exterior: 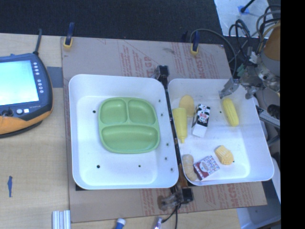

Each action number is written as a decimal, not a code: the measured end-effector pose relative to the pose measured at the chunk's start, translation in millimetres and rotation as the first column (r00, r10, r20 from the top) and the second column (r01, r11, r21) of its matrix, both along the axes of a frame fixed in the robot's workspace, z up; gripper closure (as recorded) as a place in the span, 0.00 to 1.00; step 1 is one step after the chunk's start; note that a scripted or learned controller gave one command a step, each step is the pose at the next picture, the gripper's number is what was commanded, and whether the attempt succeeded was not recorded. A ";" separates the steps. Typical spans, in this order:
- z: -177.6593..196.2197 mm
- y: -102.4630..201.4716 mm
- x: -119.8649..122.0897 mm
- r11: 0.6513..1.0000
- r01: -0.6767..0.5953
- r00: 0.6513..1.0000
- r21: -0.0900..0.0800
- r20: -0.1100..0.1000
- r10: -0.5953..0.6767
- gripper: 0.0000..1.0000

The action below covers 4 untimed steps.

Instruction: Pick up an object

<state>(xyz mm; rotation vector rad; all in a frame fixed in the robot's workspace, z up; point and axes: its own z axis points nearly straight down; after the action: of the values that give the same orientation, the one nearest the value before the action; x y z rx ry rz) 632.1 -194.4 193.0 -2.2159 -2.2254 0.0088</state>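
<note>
My gripper (238, 91) hangs over the far right corner of the right bin (255, 142). Its two fingers stand apart, so it is open with nothing between them. Just below it lies a yellow corn cob (231, 111), a little apart from the fingertips. Further left in the same bin are a small cow-patterned carton (202, 120), a long yellow piece (180, 123) and a rounder yellow piece (187, 102). Near the front edge sit a short yellow corn piece (224, 155), a red-and-white packet (206, 167) and a tan lump (188, 165).
The left bin (86, 166) holds a green divided plate (128, 125). A teach pendant with a screen (19, 92) lies at the far left of the bench. Cables and arm hardware (248, 37) crowd the upper right beside the gripper.
</note>
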 end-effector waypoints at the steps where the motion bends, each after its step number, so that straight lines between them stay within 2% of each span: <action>1: -33.6 -17.6 4.9 1.000 0.000 1.000 0.001 -0.002 0.000 0.00; 2: -101.8 -17.1 -12.2 1.000 -0.001 1.000 0.002 -0.001 0.001 0.00; 3: -90.3 -18.0 -11.5 1.000 -0.002 1.000 0.000 0.000 0.002 1.00; 4: -11.0 34.1 -3.4 1.000 0.000 1.000 0.004 0.004 0.000 1.00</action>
<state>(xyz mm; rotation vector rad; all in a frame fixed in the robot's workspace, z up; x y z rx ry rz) 628.7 -160.3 181.9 -2.2157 -2.2262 -0.0002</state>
